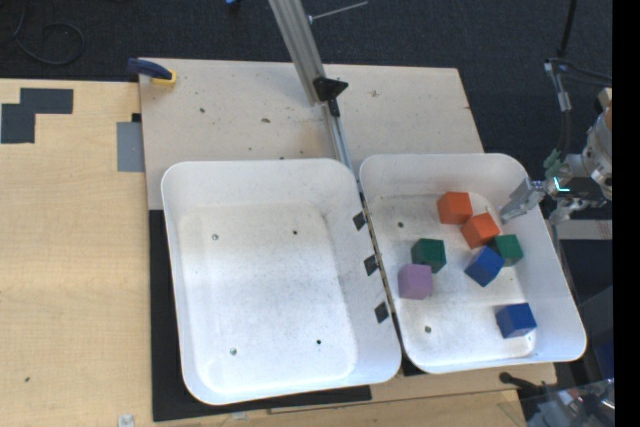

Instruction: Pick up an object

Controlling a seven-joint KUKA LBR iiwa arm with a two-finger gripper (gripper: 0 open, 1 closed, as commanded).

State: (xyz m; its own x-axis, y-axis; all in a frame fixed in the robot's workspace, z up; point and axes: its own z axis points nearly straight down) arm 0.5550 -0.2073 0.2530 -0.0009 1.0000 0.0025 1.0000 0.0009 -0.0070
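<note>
Over at the right bin (560, 347) the gripper (522, 202) hangs just above that bin's far right rim, poking in from the edge of the bench. Whether it is clenched or released, I cannot tell from here; nothing shows between its tips.

All the blocks sit in that same right bin. Nearest the gripper, an orange block (454, 207) lies toward the bin's far side, and a second orange block (480, 229) sits just beside it, a touch nearer to me, close under the gripper's tip. A green block (508, 248) rests against the bin's right wall side, touching or nearly touching a blue block (484, 266) tilted on its corner. Toward the middle of the bin there's a dark green block (429, 253), and right below it, touching, a purple block (415, 281) close to the bin's left wall. Another blue block (516, 319) sits alone in the bin's near right corner, well apart from the cluster.

Left of the right bin, sharing a rim, is the left bin (185, 215), its floor speckled with dark marks. Beyond both bins a slanted aluminium rail (290, 15) rises from the wooden bench (400, 105).
</note>
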